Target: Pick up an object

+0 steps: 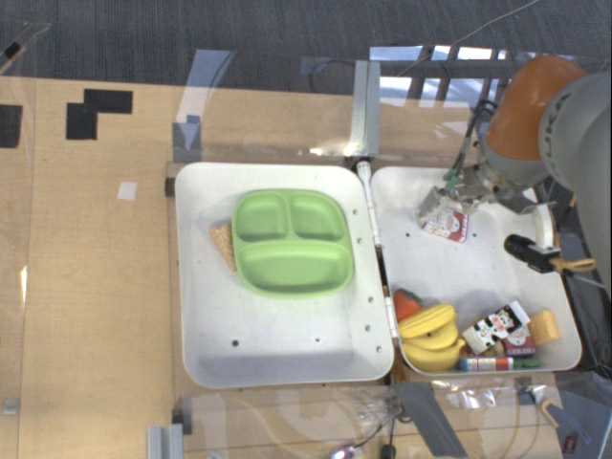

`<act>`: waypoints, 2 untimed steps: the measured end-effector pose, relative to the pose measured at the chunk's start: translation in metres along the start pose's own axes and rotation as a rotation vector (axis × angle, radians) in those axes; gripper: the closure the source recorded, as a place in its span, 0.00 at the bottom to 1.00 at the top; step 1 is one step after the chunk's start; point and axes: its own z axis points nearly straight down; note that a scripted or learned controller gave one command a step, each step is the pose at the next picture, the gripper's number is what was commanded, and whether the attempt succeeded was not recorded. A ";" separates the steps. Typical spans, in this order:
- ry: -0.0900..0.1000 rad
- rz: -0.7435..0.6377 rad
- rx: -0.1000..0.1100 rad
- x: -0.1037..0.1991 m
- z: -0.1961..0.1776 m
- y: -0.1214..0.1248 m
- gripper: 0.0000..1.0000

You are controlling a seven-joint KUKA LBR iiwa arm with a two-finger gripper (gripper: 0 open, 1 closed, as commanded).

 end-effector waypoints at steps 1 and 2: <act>-0.008 -0.021 -0.016 0.007 0.002 -0.020 0.00; -0.005 0.137 -0.016 -0.001 0.002 -0.036 0.00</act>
